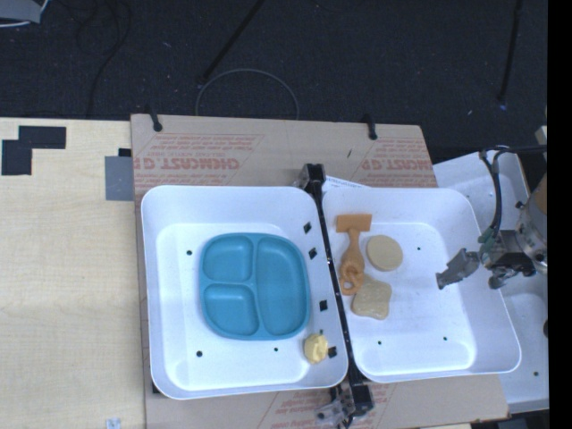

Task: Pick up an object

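— Objects near the claw point(475, 272)?
— Four, all well apart from it toward the view's left, inside the same right-hand bin point(447, 365). Round tan disc point(385, 253) nearest, about level with the claw. Tan bread-shaped slice point(372, 300) lower and slightly farther. Orange ring piece point(349, 280) beyond those two, touching the slice. Orange spatula point(354, 231) farther up, close to the divider.
— And the claw itself?
— Spread open, nothing between the fingers, hanging over bare white floor at the bin's right side.
— Anything farther off?
— Across the divider, in the left bin point(170, 365): blue divided plate point(255, 286), plus a small yellow lump point(315, 348) in the lower corner beside the divider. Both bins resting on a cardboard-covered surface point(268, 150).
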